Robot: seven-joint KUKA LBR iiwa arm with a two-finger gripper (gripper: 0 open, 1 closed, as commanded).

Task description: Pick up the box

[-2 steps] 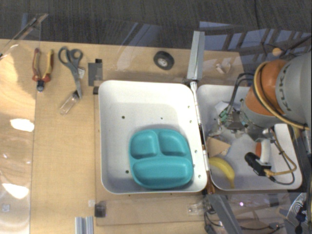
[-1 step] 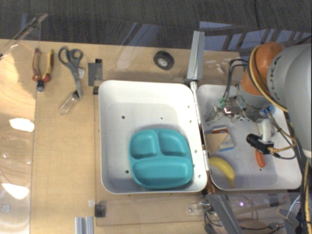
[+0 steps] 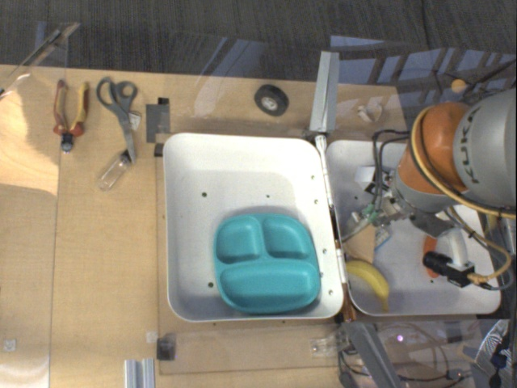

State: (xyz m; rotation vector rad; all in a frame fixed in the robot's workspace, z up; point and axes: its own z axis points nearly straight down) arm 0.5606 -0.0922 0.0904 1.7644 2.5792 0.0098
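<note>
A wooden bench [image 3: 81, 257] bears two white bins, and the arm [image 3: 472, 148] hangs over the right bin [image 3: 485, 301]. Its gripper [image 3: 378, 214] sits low there; open or closed, I cannot tell. View-left of the gripper a teal tray [image 3: 266, 261] lies in the left bin [image 3: 186, 217], with a banana [image 3: 370, 281] just below; the box's place and long axis cannot be made out.

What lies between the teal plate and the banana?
In the camera view, the left bin's right wall and the bins' adjoining rims separate the teal plate from the banana.

A teal divided tray [image 3: 265, 263] lies in the white left bin [image 3: 190, 217]; a yellow banana [image 3: 369, 282]; orange-handled pliers [image 3: 69, 113]; tan table [image 3: 81, 257].
</note>
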